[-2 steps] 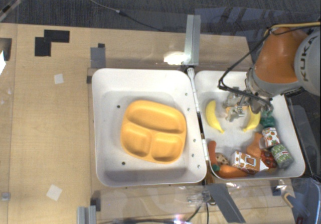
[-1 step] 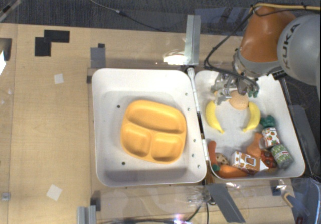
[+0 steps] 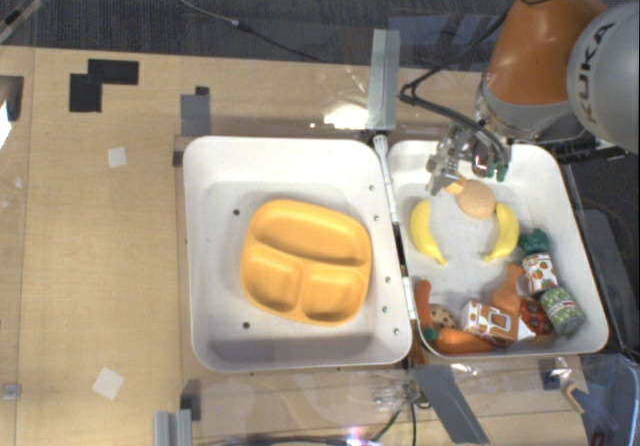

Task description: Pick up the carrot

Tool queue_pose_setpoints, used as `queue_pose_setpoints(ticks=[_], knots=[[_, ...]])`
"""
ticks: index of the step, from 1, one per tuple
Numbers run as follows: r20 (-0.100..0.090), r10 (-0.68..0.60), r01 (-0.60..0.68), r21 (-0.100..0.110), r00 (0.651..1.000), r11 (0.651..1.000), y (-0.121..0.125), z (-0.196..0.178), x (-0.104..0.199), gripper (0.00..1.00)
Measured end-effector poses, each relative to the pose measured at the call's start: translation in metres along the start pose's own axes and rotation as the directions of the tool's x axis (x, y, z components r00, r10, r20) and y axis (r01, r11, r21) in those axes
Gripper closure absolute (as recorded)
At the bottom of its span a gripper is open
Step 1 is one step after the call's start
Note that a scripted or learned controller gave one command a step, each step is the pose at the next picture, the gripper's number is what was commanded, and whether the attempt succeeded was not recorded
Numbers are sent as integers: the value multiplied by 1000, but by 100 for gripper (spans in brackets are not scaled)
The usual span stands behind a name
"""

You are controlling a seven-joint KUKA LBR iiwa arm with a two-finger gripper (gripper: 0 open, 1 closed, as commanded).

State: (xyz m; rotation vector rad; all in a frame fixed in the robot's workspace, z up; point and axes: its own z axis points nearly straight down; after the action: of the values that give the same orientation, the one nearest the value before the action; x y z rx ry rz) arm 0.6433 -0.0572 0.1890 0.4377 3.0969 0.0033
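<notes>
While jaws' spread stays untellable, "KUKA" lettering (image 3: 601, 59) on grey arm (image 3: 600, 64) above right bin (image 3: 570, 196).

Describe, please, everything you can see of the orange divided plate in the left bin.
The orange divided plate lies flat near the middle of the left bin, slightly turned against the bin's edges. It looks like smooth, glossy plastic, a rounded rectangle with raised ridges that split it into three compartments: one long one at the far side and two smaller ones at the near side. It rests on the bin's white floor, apart from the walls.
</notes>
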Motion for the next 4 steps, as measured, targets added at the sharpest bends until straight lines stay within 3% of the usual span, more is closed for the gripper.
queue_pose_setpoints(ticks=[1, 2, 3, 4], knots=[[-5, 440, -440, 2, 898, 898, 59, 2, 18, 100], [-9, 418, -418, 3, 908, 909, 107, 2, 88, 100], [-9, 509, -509, 6, 861, 861, 116, 2, 159, 100], [-5, 527, -527, -3, 850, 850, 187, 62, 157, 100]])
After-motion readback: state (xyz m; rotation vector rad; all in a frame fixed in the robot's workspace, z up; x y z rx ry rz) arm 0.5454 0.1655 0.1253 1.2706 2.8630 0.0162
